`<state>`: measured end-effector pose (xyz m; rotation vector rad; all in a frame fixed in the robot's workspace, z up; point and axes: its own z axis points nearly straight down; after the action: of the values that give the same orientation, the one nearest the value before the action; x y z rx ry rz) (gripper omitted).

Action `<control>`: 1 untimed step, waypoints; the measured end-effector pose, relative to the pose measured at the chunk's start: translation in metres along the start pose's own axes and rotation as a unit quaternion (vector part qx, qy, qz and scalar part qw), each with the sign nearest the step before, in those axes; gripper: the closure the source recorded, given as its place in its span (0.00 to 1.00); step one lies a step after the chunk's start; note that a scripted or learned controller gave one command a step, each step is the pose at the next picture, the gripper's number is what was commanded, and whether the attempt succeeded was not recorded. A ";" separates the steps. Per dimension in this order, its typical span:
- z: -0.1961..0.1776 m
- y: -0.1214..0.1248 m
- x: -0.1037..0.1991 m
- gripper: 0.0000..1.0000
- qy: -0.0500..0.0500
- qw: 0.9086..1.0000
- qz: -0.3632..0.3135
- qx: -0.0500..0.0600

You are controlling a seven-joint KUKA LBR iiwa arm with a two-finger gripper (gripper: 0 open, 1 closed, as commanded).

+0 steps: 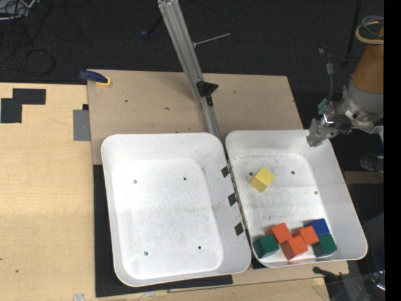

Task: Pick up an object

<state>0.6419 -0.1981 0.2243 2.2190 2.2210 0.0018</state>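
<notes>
Pick not begun, by the look of it: pincer point(317, 132) poised at upper right rim of right bin point(351, 215), nothing held, open or closed impossible to tell. Yellow block point(262, 179) loose mid-bin; orange, green and blue blocks point(296, 238) clustered at near edge. Approach, grasp and lift all outstanding.

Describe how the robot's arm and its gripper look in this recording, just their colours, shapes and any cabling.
At the view's right edge, the grey arm shows a rounded orange band above a paler grey wrist ring. Below it sits a small, blocky, silver-grey metal two-finger gripper, near the far right corner of the shallow white right bin. A thin dark cable runs upward beside the wrist. No markings are legible.
</notes>
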 end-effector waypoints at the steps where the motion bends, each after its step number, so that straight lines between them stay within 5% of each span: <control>1: -0.008 0.007 0.047 1.00 0.001 1.000 -0.001 0.001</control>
<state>0.6487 -0.1511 0.2323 2.2178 2.2263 0.0019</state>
